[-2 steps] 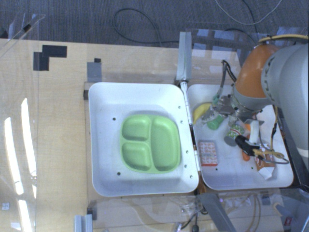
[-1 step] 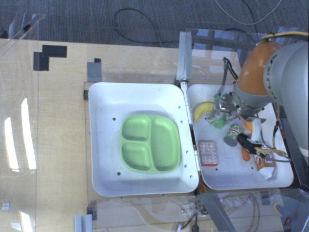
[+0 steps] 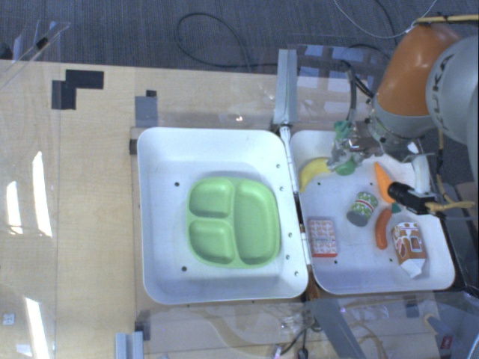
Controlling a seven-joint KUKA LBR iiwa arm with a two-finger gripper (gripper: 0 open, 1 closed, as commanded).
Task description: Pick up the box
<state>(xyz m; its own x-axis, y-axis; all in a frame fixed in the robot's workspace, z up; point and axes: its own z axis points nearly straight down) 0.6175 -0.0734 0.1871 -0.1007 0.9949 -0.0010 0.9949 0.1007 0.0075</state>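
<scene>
Camera view: box (image 3: 322,236) lies flat by right bin's (image 3: 352,277) left wall. We judge it light, stiff card; grip across its width. Jaws' state: cannot tell.

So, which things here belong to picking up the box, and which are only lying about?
Job: box, pincer, right bin.
Lying about: plate, can, carrot, sausage, carton, yellow fruit.
</scene>
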